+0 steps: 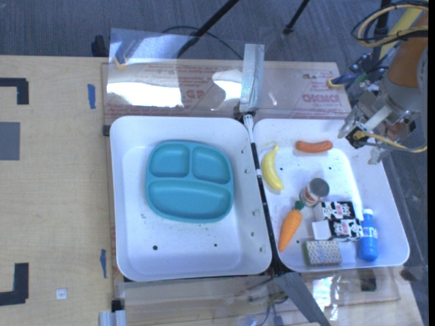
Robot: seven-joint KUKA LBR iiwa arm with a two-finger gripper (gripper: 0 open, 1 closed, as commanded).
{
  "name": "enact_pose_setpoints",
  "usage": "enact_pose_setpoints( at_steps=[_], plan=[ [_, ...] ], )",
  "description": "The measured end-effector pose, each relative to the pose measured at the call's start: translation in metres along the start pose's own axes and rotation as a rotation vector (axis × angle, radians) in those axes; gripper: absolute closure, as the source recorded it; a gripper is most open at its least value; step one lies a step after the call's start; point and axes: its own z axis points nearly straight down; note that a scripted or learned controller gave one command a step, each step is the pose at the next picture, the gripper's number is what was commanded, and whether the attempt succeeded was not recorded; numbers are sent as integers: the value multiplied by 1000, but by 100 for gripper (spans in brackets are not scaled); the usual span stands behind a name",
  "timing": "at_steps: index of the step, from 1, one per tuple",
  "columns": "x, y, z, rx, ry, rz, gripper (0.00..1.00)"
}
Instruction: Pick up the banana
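so the banana lies in the right bin, in its upper left part, close beside the wall that divides the two bins. it is yellow, curved, and runs roughly up and down, with nothing touching it. up and to its right, near the bin's far wall, lies a hot dog, well apart from the banana. below and to the right stands a small can, and just beside that, lower left, a carrot lies at a slant with its green top uppermost. further right is a black-and-white patterned box, with a blue bottle along its right side and a speckled sponge near the bin's front edge.

the gripper hangs at the upper right corner of the right bin, above its rim and well apart from the banana; i cannot tell how it is set, as cables and the wrist crowd it. nothing shows in its grasp.

the left bin bears a teal divided plate with three compartments, lying about in its middle.
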Motion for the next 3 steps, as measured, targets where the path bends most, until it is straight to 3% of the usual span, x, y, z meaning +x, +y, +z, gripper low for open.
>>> enact_pose_setpoints(
  at_steps=[1,2,3],
  plan=[
    [44,-30,52,4,-1,-217,0],
    [22,-61,91,-3,4,-64,0],
    [20,-25,91,11,-7,402,0]
  ],
)
